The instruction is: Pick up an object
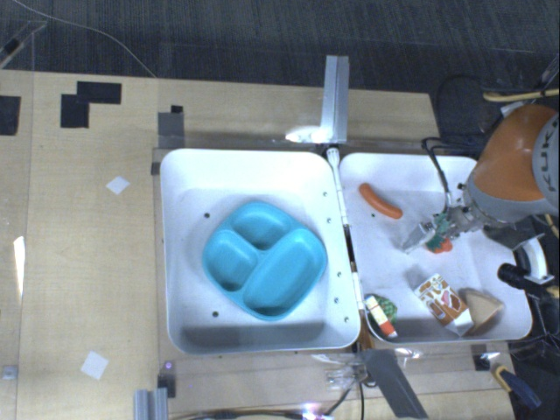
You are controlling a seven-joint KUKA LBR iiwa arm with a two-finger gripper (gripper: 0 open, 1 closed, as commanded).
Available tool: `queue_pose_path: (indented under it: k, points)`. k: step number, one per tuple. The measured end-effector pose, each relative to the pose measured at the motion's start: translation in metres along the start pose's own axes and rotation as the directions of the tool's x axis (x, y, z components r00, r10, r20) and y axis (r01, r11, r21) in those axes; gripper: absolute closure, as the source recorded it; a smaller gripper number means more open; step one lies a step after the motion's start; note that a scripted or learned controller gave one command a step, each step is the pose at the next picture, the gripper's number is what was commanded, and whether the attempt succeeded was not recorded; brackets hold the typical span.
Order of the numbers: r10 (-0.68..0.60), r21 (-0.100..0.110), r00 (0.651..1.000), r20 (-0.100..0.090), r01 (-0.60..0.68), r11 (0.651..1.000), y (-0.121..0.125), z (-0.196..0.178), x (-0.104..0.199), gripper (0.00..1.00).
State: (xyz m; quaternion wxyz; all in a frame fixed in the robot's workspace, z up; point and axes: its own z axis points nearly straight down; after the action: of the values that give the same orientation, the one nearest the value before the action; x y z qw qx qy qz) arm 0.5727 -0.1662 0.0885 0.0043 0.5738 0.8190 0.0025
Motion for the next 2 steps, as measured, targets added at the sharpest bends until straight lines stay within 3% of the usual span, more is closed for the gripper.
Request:
queue_pose_path:
  k: [1, 2]
  points:
    - [-0.23, -0.001, 0.973, 0.001, 0.23, 0.973, 0.028, 0.001, -0.012, 0.0]
    - [-0.292, 0.001, 0.956, 0.001, 0.292, 0.956, 0.029, -0.031, -0.044, 0.0]
